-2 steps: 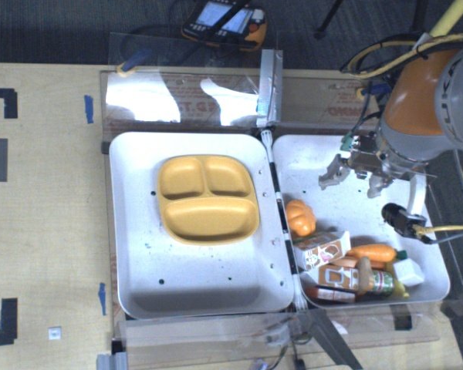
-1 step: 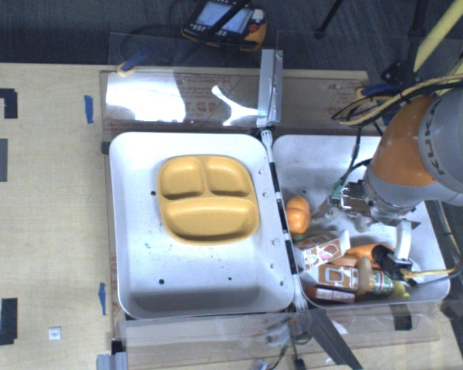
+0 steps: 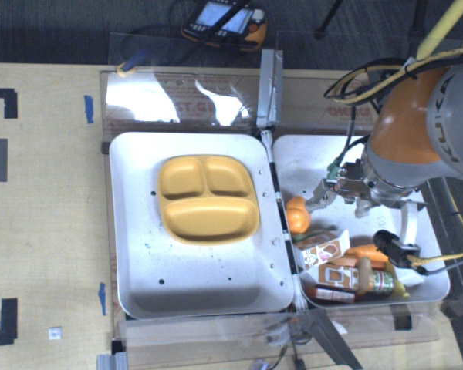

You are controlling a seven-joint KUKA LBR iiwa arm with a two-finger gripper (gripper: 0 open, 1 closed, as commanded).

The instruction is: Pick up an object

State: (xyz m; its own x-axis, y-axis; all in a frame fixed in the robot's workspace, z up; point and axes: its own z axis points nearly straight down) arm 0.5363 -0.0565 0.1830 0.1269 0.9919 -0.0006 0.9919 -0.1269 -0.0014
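From the camera view, the gripper (image 3: pixel 360 193) hangs over the right bin (image 3: pixel 293 154); whether it is open or closed cannot be told. Candidates crowd the near side: an orange ball (image 3: pixel 297 217), a carton (image 3: pixel 324 250), a bottle (image 3: pixel 368 279). Descending there, it may jam between neighbours or nudge them away.

Bright overhead light, glare on plexiglass (image 3: pixel 177 99).
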